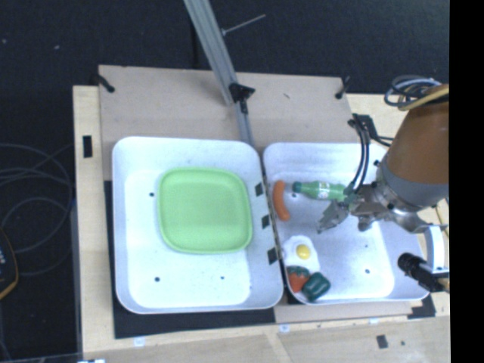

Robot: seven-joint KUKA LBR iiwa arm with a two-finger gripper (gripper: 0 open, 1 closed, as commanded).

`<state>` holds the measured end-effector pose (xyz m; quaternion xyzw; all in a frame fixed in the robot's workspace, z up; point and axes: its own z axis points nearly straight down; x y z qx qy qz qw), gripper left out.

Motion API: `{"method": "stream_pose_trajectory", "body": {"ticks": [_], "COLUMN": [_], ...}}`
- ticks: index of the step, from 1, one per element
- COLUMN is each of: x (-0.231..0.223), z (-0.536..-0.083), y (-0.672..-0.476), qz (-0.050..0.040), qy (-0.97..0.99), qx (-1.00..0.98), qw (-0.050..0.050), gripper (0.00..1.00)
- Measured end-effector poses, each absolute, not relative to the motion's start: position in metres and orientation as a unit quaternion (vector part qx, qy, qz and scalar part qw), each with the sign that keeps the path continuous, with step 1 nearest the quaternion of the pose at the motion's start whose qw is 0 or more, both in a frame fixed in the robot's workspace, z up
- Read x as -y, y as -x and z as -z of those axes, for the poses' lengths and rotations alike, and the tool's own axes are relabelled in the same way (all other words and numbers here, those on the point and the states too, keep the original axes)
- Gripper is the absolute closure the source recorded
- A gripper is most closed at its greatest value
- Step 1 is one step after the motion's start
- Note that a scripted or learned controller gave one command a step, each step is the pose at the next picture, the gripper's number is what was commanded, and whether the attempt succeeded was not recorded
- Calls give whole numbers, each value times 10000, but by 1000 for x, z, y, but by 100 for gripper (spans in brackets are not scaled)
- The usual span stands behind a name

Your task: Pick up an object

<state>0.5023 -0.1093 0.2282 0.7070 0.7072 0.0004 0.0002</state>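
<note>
Claw (333, 219) open, nothing between the fingers, hanging just below the green bottle (319, 190). Best to center over its body, descend straight, close gently.

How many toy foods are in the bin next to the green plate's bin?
4. A green bottle lies near the gripper, a sausage along the left wall, a fried egg below it, and a red-and-green piece in the front corner. The arm may hide more.

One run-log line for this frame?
claw over right bin | beside green bottle | nothing seen held | green plate in left bin
</note>
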Motion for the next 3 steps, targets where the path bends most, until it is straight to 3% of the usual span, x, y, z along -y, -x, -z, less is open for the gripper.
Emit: {"method": "stream_pose_trajectory", "body": {"ticks": [2,3], "x": [119,120], "z": [-124,-101], "y": [-499,-499], "qz": [15,-3], "qy": [-7075,-7075], "qx": [-7067,-7067], "qw": [-17,12], "gripper": [0,0]}}
